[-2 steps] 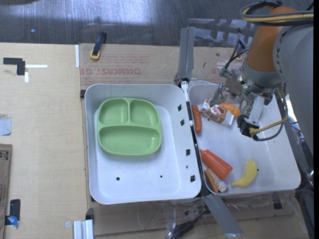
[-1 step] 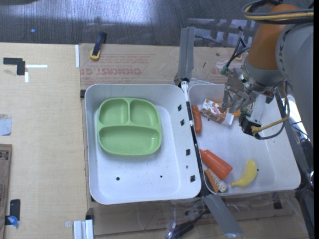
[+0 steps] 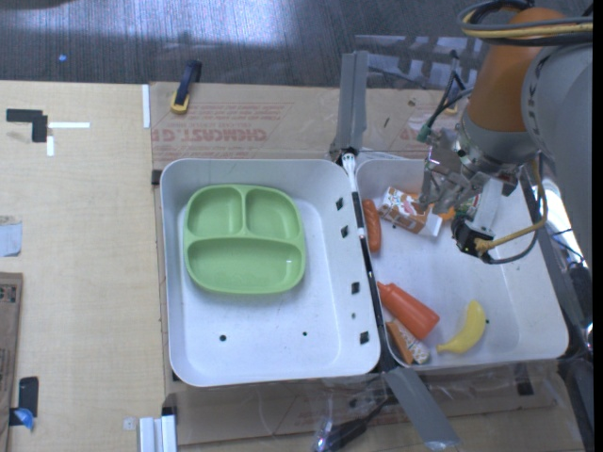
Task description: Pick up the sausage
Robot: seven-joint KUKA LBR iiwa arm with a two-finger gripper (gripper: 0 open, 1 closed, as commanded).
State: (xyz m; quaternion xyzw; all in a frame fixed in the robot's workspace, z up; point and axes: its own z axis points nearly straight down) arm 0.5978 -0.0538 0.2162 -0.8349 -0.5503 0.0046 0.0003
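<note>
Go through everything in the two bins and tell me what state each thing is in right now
Sausage: lying along right bin's left wall, not held.
Green plate: flat in left bin, nothing on it.
Banana: lying loose.
Orange bottle: on its side.
Snack packet: lying beside the pincer.

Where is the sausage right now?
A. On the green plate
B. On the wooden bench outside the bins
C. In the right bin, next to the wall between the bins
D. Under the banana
C: the sausage lies in the right bin, along the wall it shares with the left bin, apart from the green plate and the banana.
</note>
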